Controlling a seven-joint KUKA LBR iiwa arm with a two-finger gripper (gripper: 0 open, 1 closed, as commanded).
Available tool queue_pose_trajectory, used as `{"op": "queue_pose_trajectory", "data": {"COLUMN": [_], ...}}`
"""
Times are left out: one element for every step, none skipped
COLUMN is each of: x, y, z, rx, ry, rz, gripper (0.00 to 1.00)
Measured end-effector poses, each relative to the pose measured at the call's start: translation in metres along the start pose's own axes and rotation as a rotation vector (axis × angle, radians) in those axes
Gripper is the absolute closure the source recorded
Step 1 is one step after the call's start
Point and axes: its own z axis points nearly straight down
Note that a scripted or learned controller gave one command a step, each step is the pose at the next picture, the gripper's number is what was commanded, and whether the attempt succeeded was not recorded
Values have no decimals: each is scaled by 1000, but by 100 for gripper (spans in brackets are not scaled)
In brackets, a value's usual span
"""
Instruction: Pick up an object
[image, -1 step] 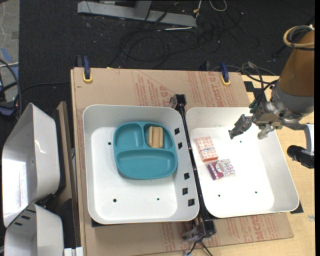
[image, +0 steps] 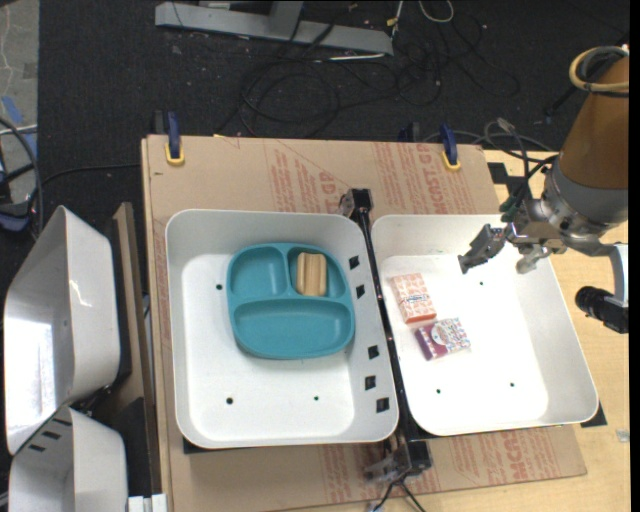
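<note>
My gripper (image: 506, 250) hangs over the upper right part of the right bin (image: 560, 340), its two fingers spread apart with nothing between them. Below and to the left of it, on the bin floor, lie two small packets: a pink and white packet (image: 410, 297) near the bin's left wall, and a purple packet (image: 444, 338) just beside it, lower down. In the left bin (image: 195, 330) sits a teal divided plate (image: 290, 303) with a tan block (image: 312, 274) in its upper right compartment.

My bins' colours
White bins (image: 200, 300); teal tray (image: 290, 330), tan block (image: 312, 273); pink-white packet (image: 410, 297), purple packet (image: 443, 338).
</note>
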Motion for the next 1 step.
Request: {"op": "queue_pose_trajectory", "data": {"x": [-10], "y": [-3], "z": [52], "rx": [5], "ry": [1], "rz": [4], "gripper": [0]}}
